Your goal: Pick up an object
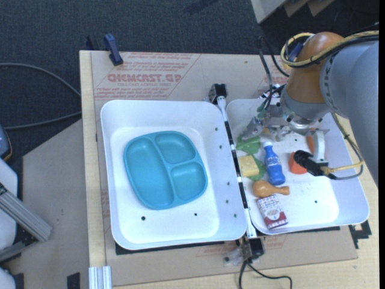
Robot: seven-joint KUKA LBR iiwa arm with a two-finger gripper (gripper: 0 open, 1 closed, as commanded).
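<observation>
The right bin (352, 208) holds several small items: a green piece (247, 144), a yellow block (249, 166), a blue bottle (274, 165), a tan drumstick (269, 189), a red and white packet (272, 212) and an orange piece (298, 164). My gripper (263, 123) hangs low over the bin's back left part, just above and behind the green piece and the bottle's cap. The wrist and cables hide its tips. Nothing can be seen held in it.
A blue divided plate (165, 168) lies in the left bin (114, 131). A raised divider with clamps (231, 155) runs between the two bins. The grey arm with its orange band (313, 65) covers the right bin's back right corner.
</observation>
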